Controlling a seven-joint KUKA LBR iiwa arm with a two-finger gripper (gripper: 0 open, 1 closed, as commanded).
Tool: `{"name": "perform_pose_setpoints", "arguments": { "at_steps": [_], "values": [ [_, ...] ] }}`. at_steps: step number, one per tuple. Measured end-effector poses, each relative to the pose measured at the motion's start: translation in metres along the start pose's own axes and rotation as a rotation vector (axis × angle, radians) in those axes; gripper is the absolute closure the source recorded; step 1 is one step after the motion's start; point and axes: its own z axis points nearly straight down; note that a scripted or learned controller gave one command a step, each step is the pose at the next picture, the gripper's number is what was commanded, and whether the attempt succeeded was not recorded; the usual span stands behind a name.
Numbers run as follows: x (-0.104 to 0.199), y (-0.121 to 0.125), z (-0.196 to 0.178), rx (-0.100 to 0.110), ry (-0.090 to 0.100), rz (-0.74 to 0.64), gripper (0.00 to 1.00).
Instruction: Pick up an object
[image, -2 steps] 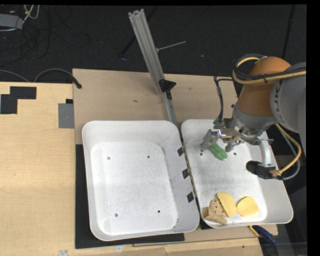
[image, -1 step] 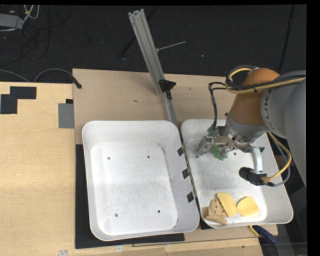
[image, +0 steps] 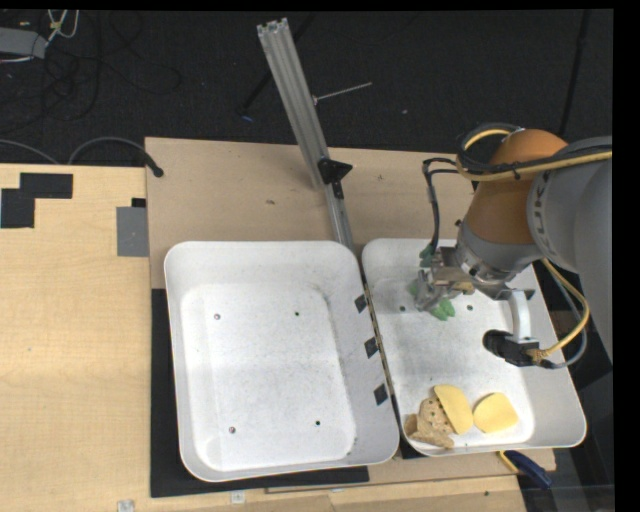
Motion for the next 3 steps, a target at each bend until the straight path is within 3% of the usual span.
{"name": "perform_pose_setpoints", "arguments": {
  "at_steps": [1, 2, 3],
  "values": [
    [0.000, -0.003, -0.063, -0.008, -0.001, -0.004, 1.00],
    [-0.002, -0.003, -0.072, -0.004, 0.000, -0.003, 1.00],
    [0.042, -0.021, -0.073, 0.000, 0.001, -0.011, 1.00]
  ]
}}
